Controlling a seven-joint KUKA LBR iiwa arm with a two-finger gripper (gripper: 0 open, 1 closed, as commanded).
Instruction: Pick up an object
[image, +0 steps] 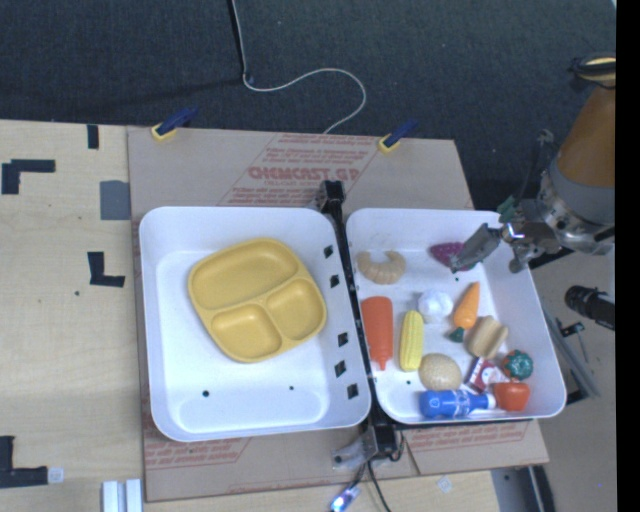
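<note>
- Camera view: gripper (497, 247) hung over right bin (540, 300), fingers spread, holding nothing.
- Advice: descend straight onto the purple toy (447, 252), centered, clear of carrot (465, 305).

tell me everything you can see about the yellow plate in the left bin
The yellow plate is a rounded, glossy tray that looks like plastic, split into three compartments: one long section across its far side, two smaller ones nearer the camera. It lies flat and face up, turned at an angle, on the floor of the left bin, slightly toward the far side. Nothing sits in it or touches it.
</note>
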